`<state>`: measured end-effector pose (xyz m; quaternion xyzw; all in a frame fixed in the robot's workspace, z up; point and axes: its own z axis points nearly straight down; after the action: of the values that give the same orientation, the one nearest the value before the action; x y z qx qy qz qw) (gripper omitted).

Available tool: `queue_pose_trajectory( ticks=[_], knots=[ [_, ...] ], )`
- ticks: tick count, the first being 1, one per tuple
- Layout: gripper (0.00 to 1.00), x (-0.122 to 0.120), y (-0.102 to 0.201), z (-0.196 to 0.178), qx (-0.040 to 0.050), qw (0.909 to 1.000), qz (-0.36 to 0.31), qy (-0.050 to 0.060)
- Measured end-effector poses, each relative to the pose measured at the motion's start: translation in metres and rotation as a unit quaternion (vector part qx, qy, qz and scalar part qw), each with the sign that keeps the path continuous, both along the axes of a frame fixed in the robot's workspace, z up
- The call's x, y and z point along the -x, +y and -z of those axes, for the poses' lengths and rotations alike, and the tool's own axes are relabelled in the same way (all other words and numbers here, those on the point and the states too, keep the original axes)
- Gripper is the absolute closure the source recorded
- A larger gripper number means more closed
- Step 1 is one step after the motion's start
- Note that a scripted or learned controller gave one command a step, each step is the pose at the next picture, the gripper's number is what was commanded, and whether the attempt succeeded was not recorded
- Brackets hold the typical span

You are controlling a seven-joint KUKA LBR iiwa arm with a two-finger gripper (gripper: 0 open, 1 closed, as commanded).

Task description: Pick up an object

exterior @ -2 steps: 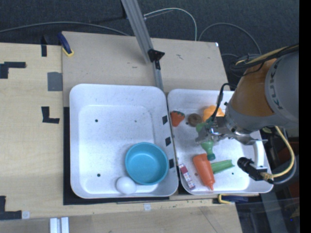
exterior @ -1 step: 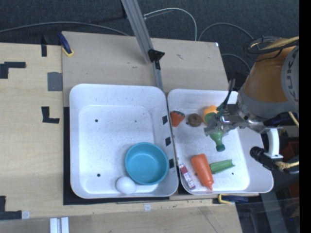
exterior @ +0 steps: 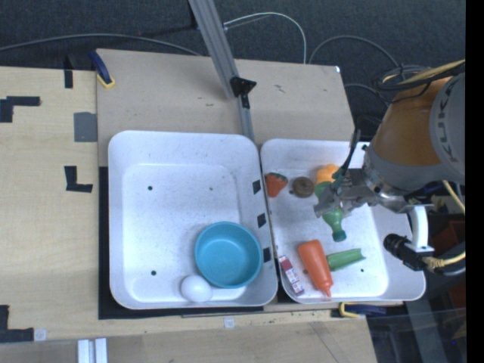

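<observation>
The gripper is hovering low over the right bin, reaching in from the right, and whether it is gripping anything cannot be told from this angle. A small green bottle-shaped toy is lying directly beneath and just ahead of it, its narrow neck pointing down the view toward the near wall; it looks to be touching or nearly touching the tool, though contact cannot be confirmed. Judging from that, this toy is the likeliest target, and its long axis is running roughly along the arm's line of approach, so a grasp across its body would be calling for little rotation.

Other pieces are sitting nearby: an orange carrot-like toy lying at a slant, a green pod shape just beside it, a small red and white packet against the left wall, a brown round piece, an orange ball and a red strawberry-like toy. All appear smooth, hard plastic.

In the left bin a glossy blue bowl is resting upright with a white ball touching its rim
</observation>
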<state>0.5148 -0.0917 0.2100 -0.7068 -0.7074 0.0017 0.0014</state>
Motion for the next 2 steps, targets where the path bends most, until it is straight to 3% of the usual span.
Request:
queue_pose_trajectory(
  ticks=[2],
  knots=[
    [1.00,-0.026,0.104,0.013,-0.0011,1.0000,-0.003,-0.001]
  ],
)
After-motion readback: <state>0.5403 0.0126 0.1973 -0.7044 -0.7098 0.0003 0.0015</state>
